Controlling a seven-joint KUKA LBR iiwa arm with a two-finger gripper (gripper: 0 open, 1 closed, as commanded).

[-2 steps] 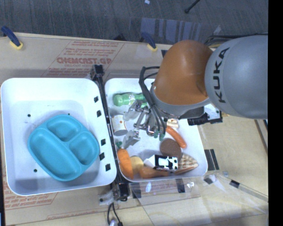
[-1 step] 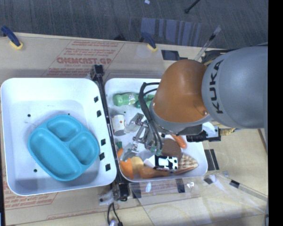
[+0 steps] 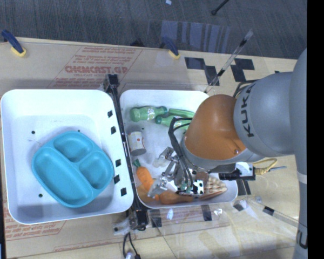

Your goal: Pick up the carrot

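Looming closest, the grey arm with its orange band (image 3: 213, 128) reaches down into the right white bin (image 3: 130, 104), the approach step by my judgement. Going left to right, the short orange carrot (image 3: 144, 180) lies by that bin's front-left corner, the metal pincer (image 3: 170, 177) just beside it; I cannot tell its state, and the next move calls for centring over the carrot before closing.

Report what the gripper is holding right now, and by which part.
Nothing shows between its fingers. The gripper hangs low in the right white bin, just right of the orange carrot; whether it touches the carrot cannot be told.
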